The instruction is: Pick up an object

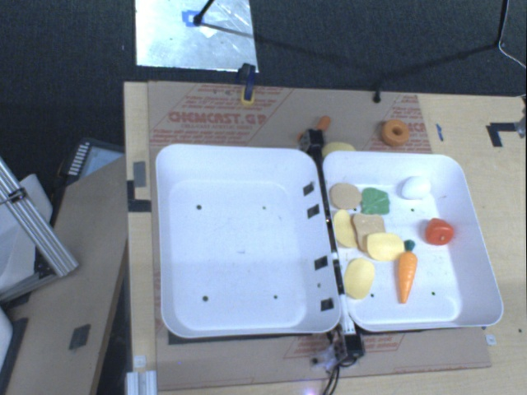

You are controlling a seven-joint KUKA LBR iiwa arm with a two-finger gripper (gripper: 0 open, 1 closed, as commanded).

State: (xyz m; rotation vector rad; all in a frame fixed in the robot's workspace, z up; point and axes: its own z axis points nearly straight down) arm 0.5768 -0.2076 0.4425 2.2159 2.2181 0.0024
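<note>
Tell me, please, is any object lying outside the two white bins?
Yes. A brown ring like a doughnut lies on the board behind the right bin, outside it. A pale yellow piece sits at that bin's back rim, and a small orange item lies behind it.

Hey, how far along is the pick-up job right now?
Nothing looks done yet. The orange plastic carrot, red tomato-like toy, white egg shape and green leafy piece all lie in the right white bin. Nothing is in hand; choosing, grasping and lifting remain.

White bins (239, 179) hold an orange carrot (406, 275), red tomato (439, 232), white egg (415, 188), green leaf (375, 201) and pale yellow pieces (359, 276).
</note>
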